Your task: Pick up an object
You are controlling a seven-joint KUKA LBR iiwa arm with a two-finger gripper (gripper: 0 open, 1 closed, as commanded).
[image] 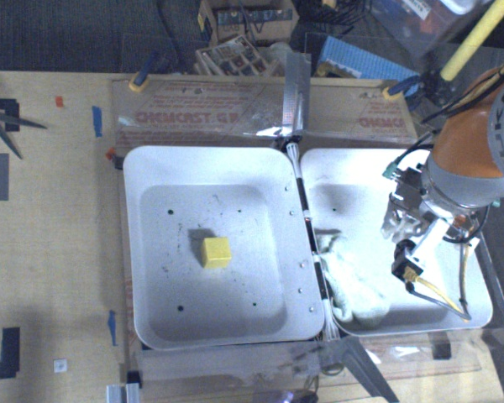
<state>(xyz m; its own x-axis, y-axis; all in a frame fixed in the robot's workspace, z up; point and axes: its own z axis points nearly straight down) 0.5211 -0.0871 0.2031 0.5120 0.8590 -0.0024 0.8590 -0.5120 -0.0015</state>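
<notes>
A small yellow block lies near the middle of the left bin, with nothing beside it. A crumpled white, soft-looking thing lies along the left wall of the right bin, reaching down to its front corner. A small grey piece sits at its upper end. My gripper hangs over the right half of the right bin, to the right of the white thing and apart from it. I see nothing held in it.
The grey arm with its orange band comes in over the right bin's right rim. A metal divider runs between the two bins. Cardboard lies behind them. Dark tools rest on the bench at far left.
</notes>
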